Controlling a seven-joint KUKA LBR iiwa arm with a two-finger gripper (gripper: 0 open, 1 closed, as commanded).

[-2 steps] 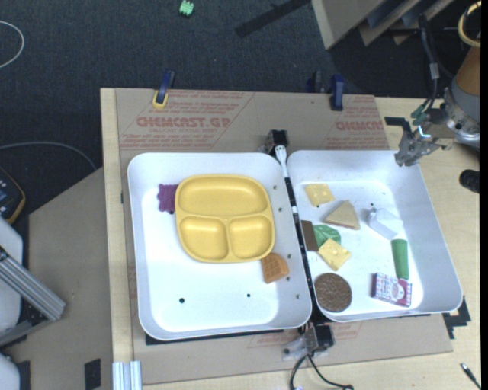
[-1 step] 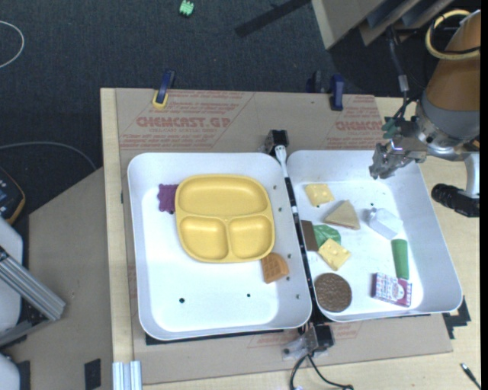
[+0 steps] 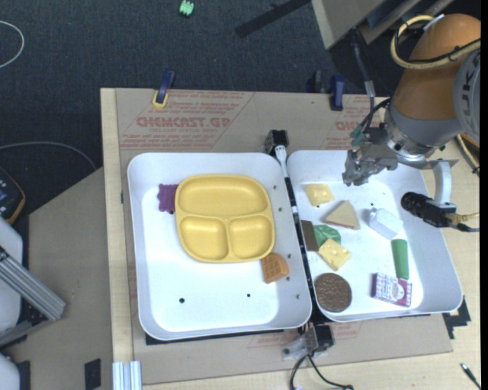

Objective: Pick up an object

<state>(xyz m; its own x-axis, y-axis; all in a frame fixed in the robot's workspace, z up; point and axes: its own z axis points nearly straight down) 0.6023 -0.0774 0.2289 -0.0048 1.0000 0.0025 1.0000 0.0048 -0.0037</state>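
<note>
Two glossy white bins (image 3: pixel 152 305): one holds a smooth yellow three-compartment tray (image 3: pixel 225 217); the hand (image 3: pixel 358 174) hovers, its grip unclear.

A brown board (image 3: pixel 229 114) printed with red lettering lies under two white bins, the left bin (image 3: pixel 152 305) and the right bin (image 3: pixel 446 282). Two clamps grip the board's far edge: a yellow clamp (image 3: pixel 162 93) at 11 o'clock and a blue clamp (image 3: pixel 336 91) at 1 o'clock. A small green scrap (image 3: pixel 186 8) lies on the dark floor at 12 o'clock.
</note>
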